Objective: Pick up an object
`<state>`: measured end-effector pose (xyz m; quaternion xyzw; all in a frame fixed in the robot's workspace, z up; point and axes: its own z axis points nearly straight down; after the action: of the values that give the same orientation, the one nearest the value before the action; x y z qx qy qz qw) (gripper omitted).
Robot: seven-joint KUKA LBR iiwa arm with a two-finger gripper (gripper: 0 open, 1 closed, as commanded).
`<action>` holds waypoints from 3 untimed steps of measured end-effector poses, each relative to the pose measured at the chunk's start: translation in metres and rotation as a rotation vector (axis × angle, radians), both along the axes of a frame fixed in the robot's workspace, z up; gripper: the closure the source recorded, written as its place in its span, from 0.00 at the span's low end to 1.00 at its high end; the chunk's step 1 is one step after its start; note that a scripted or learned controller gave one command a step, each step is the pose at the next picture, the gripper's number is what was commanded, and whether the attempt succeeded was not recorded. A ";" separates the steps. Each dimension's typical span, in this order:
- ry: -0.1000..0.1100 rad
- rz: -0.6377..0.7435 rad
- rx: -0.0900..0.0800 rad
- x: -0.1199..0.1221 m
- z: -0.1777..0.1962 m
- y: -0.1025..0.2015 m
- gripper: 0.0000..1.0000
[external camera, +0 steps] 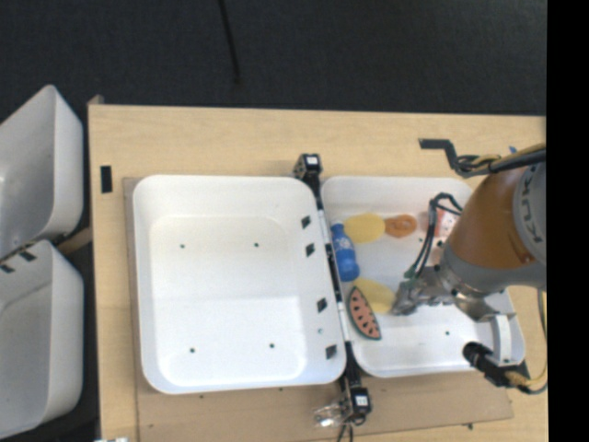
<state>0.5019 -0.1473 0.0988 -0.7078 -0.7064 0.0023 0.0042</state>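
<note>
In the right bin [405,362], against the divider between the bins, I see a flat watermelon slice [364,316], long axis running from the divider's middle toward the near rim. Beside it lie a smooth blue bottle [344,254], lengthwise along the divider, and a pale yellow wedge [375,295]. My hand [405,302] sits just beside the wedge; I cannot tell its state.
</note>
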 end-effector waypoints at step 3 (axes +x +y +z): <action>0.004 0.012 0.000 -0.013 0.158 0.161 1.00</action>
<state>0.4885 0.0141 0.2568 -0.7036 -0.7105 0.0039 0.0057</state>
